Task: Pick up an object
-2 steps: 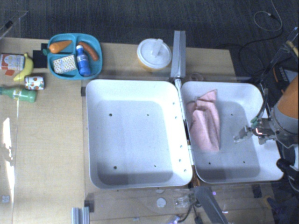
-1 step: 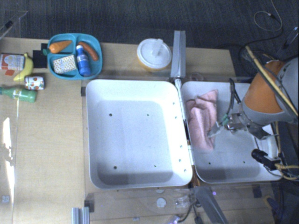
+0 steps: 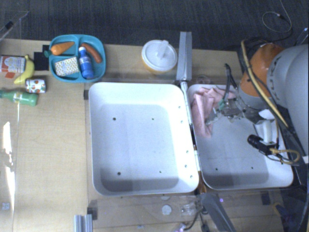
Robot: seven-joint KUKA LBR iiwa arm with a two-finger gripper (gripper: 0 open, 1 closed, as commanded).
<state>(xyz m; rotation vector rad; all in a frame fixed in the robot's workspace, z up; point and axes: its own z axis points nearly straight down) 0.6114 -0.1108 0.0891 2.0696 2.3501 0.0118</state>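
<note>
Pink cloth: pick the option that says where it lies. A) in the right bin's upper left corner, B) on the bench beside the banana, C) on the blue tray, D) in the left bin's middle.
A: the pink cloth is bunched against the divider in the right bin, at its upper left corner, with the pincer at its edge.

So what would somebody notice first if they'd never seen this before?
Probably the big grey robot arm with its orange band, reaching in from the right over the right bin. Its gripper is right at a crumpled pink cloth in that bin's far left corner. Next comes the bright blue divided tray of toy food at the bench's far left, with a white-lidded yellow cup beyond the left bin.
</note>
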